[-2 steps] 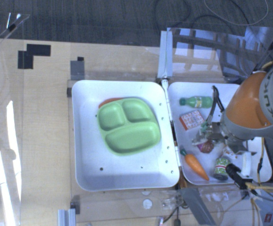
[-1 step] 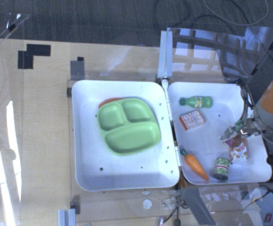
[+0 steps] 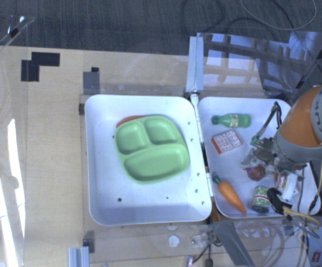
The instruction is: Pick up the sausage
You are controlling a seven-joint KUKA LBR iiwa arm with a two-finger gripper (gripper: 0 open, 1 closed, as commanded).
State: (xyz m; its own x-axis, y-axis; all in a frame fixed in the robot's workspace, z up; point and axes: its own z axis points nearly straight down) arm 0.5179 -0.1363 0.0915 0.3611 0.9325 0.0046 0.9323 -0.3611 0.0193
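A small dark reddish-brown piece that looks like the sausage (image 3: 256, 173) lies in the right bin (image 3: 234, 105), near its right side. My gripper (image 3: 259, 158) hangs right above it and hides its upper edge. The view does not show whether the two are touching. The grey arm with its orange band (image 3: 301, 122) reaches in from the right and covers that bin's right wall.
The right bin also holds a green bottle (image 3: 231, 119) at the back, a red-and-white box (image 3: 226, 142), a carrot (image 3: 230, 196) at the front and a green can (image 3: 261, 199). A green divided plate (image 3: 151, 147) lies in the left bin (image 3: 102, 204), with something orange-red (image 3: 128, 119) under its far edge.
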